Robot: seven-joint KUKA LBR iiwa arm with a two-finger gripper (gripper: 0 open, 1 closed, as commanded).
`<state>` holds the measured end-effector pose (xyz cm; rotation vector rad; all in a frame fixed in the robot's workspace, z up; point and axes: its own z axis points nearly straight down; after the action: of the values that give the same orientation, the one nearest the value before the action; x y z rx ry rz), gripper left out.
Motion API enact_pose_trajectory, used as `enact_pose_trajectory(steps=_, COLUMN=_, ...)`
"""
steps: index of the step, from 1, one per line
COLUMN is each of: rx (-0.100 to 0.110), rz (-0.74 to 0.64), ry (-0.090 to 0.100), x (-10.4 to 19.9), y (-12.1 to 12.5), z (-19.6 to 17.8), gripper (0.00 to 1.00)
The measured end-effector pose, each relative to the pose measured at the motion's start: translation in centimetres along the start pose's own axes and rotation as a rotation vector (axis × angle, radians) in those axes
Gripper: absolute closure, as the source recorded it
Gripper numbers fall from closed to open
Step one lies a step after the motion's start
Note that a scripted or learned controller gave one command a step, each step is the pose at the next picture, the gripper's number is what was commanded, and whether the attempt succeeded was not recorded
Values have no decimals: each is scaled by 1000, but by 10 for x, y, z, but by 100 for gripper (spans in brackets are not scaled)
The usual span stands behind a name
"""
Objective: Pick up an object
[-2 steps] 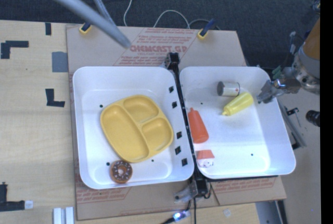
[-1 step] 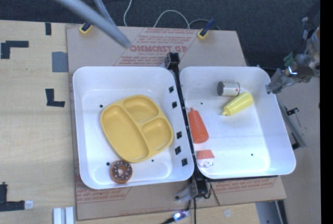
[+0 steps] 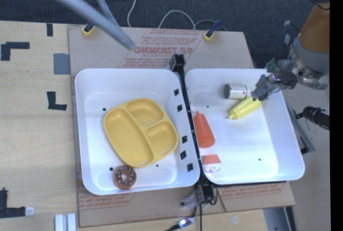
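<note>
- Camera view, table [image 3: 32, 112]: light wood top bearing a brown cardboard sheet [image 3: 161, 47] with red printing; two shallow white bins sit side by side on it.
- Left bin [image 3: 86, 117]: holds a yellow three-compartment plate [image 3: 140, 131] lying flat at the bin's centre, and a chocolate doughnut [image 3: 124, 177] with sprinkles near the bin's near-left corner, just beside the plate's near rim.
- Right bin [image 3: 278, 155]: holds four items.
- Orange bottle [image 3: 203, 129]: lying along the bin's left wall, about halfway down it.
- Small red-and-white packet [image 3: 211, 163]: at the near-left corner, just beyond the orange bottle's near end.
- Grey and white cylinder [image 3: 235, 91]: lying on its side towards the far edge of the bin.
- Yellow bottle [image 3: 245, 107]: lying tilted, just beside the cylinder on its near side, towards the far-right corner.
- Arm: grey with orange band [image 3: 316, 29], entering over the right bin's far-right corner.
- Hand [image 3: 261, 90]: dark, low over the far-right part of the right bin, its tip at the upper end of the yellow bottle and just right of the cylinder; cannot tell whether it is spread or pressed together, nor whether it touches either item.
</note>
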<state>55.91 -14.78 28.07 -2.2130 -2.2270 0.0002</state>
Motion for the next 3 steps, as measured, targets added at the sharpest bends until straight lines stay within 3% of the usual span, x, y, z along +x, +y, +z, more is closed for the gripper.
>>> enact_pose_trajectory(steps=3, rx=1, rz=0, ry=-1, x=171, y=20, z=18, gripper=100)
